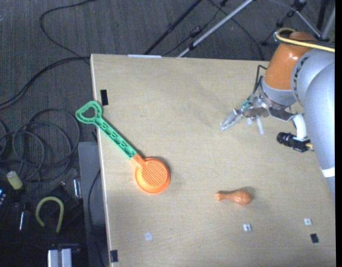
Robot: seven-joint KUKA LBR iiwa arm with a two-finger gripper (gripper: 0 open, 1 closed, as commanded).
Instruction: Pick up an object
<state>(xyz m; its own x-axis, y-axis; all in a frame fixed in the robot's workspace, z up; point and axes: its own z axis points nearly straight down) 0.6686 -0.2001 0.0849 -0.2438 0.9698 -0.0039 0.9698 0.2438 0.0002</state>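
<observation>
A toy strainer lies at the left of the tan bench top (204, 88), its orange mesh head (152, 175) pointing toward the front and its green handle (109, 132) running up-left past the edge. A small orange drumstick-shaped toy (235, 196) lies near the front, right of the middle. My gripper (242, 125) hangs at the right, above the bare surface, well behind the drumstick and far right of the strainer. Its fingers are spread open with nothing between them.
Small black and white markers (247, 227) dot the bench near the front edge, and one (104, 97) sits near the left edge. Cables (26, 143) and a green U-shaped item (50, 210) lie on the floor to the left. Stand legs (226, 15) cross the floor behind the bench.
</observation>
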